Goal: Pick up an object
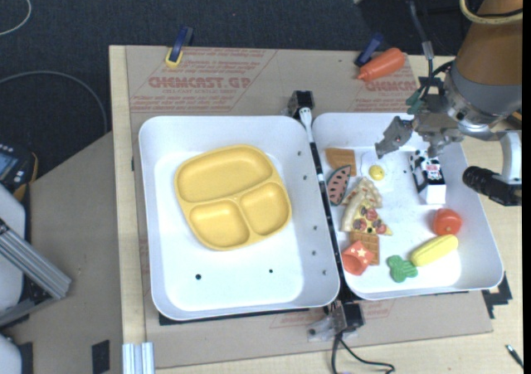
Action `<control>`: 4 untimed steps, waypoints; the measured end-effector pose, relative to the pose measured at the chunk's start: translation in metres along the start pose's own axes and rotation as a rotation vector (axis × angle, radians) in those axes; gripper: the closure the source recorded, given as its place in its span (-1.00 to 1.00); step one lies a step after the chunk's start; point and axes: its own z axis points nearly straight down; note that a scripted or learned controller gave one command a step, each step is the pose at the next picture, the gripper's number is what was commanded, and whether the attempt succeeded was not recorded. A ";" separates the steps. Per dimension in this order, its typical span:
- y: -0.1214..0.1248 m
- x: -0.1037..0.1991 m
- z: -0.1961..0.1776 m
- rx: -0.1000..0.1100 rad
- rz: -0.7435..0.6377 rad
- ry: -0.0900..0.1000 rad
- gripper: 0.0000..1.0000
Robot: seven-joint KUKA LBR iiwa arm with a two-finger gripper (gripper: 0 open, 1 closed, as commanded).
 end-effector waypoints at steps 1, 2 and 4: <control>0.002 0.000 -0.007 -0.013 -0.002 -0.001 -1.00; 0.002 0.006 0.037 -0.006 -0.002 0.000 -1.00; -0.004 -0.002 0.154 -0.011 0.001 0.001 -1.00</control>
